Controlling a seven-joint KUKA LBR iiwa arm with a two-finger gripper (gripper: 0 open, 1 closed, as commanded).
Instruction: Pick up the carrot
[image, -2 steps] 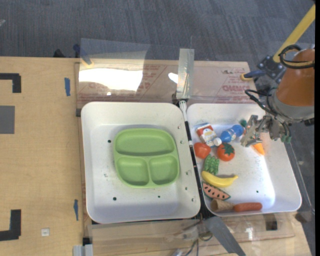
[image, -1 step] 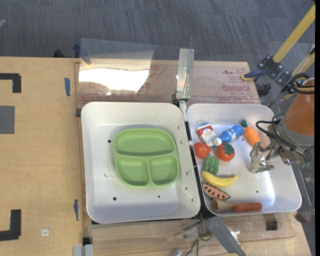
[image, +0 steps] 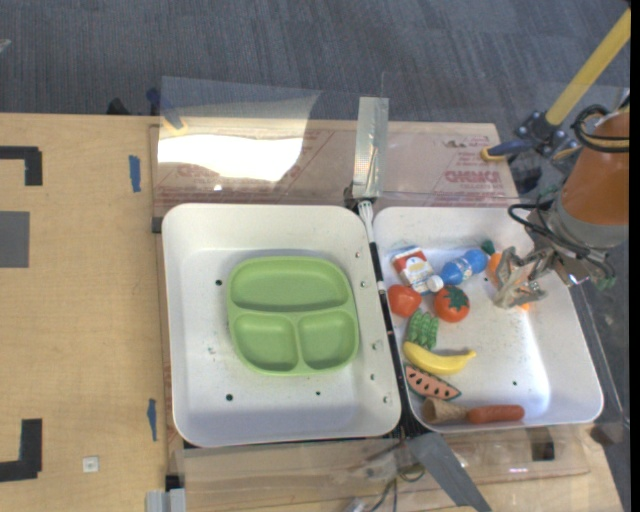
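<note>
The carrot (image: 494, 264) is a small orange piece with a green top, lying near the back of the right bin (image: 560, 380). Only its left part shows, because my gripper (image: 520, 280) hangs right over and against it from the right. The grey arm with its orange band (image: 598, 190) comes in from the upper right. The gripper's metal parts blur into the carrot, so its state is unclear.
Left of the carrot lie a blue bottle (image: 462, 268), a red and white carton (image: 412, 268), a tomato (image: 404, 300), a strawberry (image: 452, 304) and a green vegetable (image: 422, 328). A banana (image: 438, 357), watermelon slice (image: 432, 384) and sausage (image: 494, 412) lie nearer. A green divided plate (image: 293, 313) sits in the left bin (image: 190, 330).
</note>
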